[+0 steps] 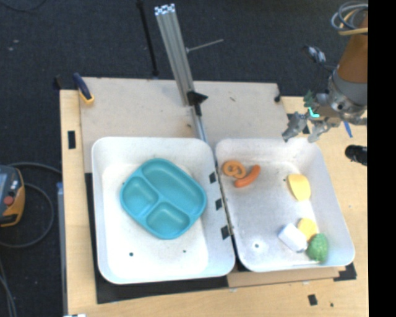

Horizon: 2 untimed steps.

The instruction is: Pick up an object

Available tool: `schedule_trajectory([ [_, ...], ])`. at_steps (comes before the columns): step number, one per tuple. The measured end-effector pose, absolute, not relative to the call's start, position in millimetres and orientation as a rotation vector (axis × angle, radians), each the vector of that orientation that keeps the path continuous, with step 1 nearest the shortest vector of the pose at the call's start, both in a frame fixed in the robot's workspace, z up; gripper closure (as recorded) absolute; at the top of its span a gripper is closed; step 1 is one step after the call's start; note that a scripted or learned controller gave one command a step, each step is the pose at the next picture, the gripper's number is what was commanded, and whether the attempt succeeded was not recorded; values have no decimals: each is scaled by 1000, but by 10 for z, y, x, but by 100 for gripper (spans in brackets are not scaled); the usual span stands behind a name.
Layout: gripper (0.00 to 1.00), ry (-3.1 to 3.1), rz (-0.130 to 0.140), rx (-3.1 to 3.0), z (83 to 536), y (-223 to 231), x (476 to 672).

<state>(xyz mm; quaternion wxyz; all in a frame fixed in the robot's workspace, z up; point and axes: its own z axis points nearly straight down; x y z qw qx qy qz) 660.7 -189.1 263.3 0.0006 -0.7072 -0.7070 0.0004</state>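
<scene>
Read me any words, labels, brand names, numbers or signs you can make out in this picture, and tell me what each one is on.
No readable text: none stands on the white bins, the blue divided tray or the toy foods.
Checkered black-and-white marker atop the metal post: a pattern, not lettering.
Orange device at the left edge: a small red mark, too blurred to read.

We see even, bright overhead light on the two white bins (158, 210), whose floors nearly wash out. Around the bins the dark floor falls dim. Shadows beside them are soft and short. Overall the picture is slightly soft, with grainy, low-resolution detail.
</scene>
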Motion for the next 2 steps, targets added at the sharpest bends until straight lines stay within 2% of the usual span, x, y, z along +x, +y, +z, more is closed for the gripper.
schedule_trajectory([
  [1, 0, -2223, -2, -2223, 2655, -1891, 6615],
  [2, 0, -2224, 4, -2219, 2220, -1848, 6602],
])
